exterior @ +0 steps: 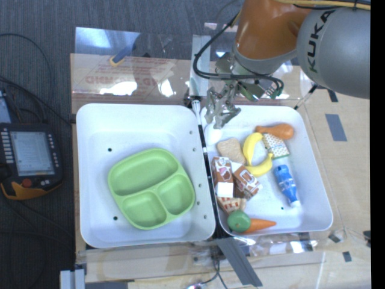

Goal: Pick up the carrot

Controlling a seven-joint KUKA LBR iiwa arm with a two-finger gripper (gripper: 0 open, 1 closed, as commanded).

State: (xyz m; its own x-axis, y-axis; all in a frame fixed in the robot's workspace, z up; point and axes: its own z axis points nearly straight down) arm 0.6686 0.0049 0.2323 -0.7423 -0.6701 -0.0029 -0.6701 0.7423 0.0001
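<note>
The carrot (260, 225) is small and orange. It lies flat at the front edge of the right bin (313, 179), its thick end touching a green apple (239, 221). My gripper (220, 112) hangs over the back left corner of that bin, far behind the carrot and close to the divider between the bins. It is open, with nothing between its fingers. The grey arm with the orange band rises behind it toward the upper right.
The right bin also holds a banana (255, 155), a chicken drumstick (277, 130), a blue bottle (286, 185), a bread slice (228, 149) and small snack boxes (233, 179). A green divided plate (151, 187) sits in the left bin (96, 131). A pendant (30, 155) lies far left.
</note>
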